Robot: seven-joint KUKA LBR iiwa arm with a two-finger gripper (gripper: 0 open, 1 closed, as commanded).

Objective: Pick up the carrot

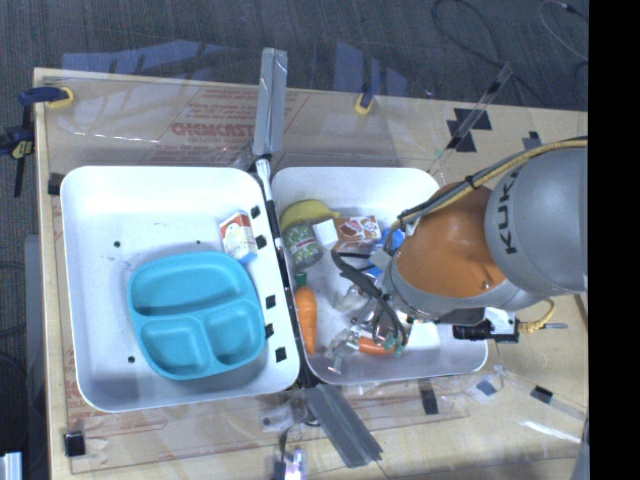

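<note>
Gripper (365, 340) at lower centre of right white bin (455, 360), fingers' state unclear, beside orange carrot (306, 320).

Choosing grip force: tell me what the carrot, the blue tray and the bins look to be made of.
Carrot: probably moulded plastic, smooth even orange with a slight sheen; a toy rather than real, though unsure.
Blue tray: likely hard plastic, uniform matte colour, rounded moulded compartments.
Bins: white plastic by the look, thin rounded rims, faintly glossy.

White letters "KU" on the grey arm (535, 233), faint red "CHEMCAST" print on the bench's clear sheet (210, 128)
</note>
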